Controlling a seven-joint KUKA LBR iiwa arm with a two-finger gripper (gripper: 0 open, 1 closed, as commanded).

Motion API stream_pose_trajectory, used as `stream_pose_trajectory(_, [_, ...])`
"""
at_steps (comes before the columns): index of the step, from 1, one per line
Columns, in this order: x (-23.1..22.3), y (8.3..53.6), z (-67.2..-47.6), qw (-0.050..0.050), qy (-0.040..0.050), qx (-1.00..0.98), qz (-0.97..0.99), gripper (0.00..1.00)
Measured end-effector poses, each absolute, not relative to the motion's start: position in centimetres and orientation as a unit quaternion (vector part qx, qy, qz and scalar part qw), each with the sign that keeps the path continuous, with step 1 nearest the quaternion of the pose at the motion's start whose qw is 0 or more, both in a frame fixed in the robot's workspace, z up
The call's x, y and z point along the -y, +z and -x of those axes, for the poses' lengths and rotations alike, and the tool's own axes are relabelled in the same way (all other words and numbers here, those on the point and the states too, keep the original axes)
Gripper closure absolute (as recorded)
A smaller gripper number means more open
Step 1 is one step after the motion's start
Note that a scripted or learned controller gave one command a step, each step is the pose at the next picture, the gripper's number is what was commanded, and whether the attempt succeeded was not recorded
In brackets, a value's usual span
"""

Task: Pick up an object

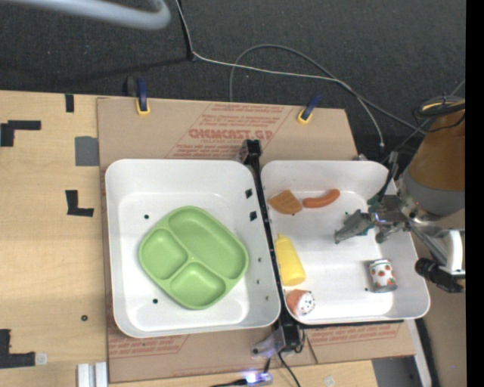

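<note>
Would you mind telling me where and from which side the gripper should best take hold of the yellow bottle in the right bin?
Grip the yellow bottle across its middle, coming straight down from above. It lies on its side close to the right bin's left wall, long axis running along that wall, so the fingers should probably close across its narrow width. The gap at the wall looks tight, and a red-and-white object sits near its lower end.

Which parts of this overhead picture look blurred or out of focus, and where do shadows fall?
Camera view: a grey blurred shape at the top edge is out of focus; the green plate is sharp and throws a soft shadow on the left bin; the claw looks slightly smeared, with faint shadow on the right bin.
</note>
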State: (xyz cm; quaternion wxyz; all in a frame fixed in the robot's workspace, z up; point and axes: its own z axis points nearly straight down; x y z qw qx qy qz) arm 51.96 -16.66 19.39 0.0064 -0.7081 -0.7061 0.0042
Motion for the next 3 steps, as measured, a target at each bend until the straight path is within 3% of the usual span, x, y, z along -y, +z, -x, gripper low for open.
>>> stream_pose_trajectory(1, [16.6, 20.1, -52.3, 0.001, 0.0007, 0.708, 0.707, 0.0])
stream_pose_trajectory(3, [16.2, 8.5, -52.4, 0.0, 0.0009, 0.707, 0.707, 0.0])
